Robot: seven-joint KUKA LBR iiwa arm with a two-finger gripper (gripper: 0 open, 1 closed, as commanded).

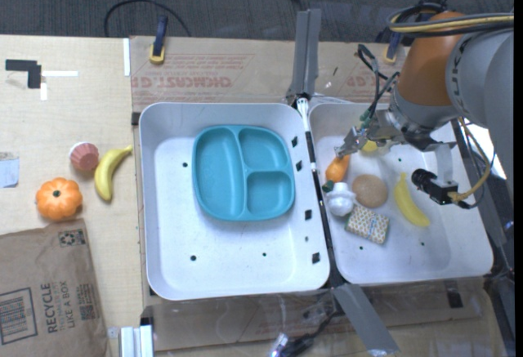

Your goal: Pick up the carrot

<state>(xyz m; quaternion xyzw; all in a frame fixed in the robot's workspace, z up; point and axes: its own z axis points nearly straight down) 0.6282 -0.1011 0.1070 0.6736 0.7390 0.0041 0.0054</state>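
The carrot (pixel 337 169) is a small orange piece lying against the left wall of the right bin (pixel 458 261). Its thin end points up and to the right. My gripper (pixel 358 140) hangs low over the bin's back left part, right at that thin end, and it hides whether they touch. The grey arm with its orange band (pixel 429 69) comes in from the upper right.
Near the carrot lie a white bulb (pixel 340 201), a tan egg-shaped item (pixel 369 189), a speckled block (pixel 368 225) and a banana (pixel 411 202). The left bin (pixel 163 208) holds a teal divided plate (pixel 243 171). A pumpkin (pixel 59 199), a second banana (pixel 109 173) and a pink item (pixel 83 157) sit on the bench.
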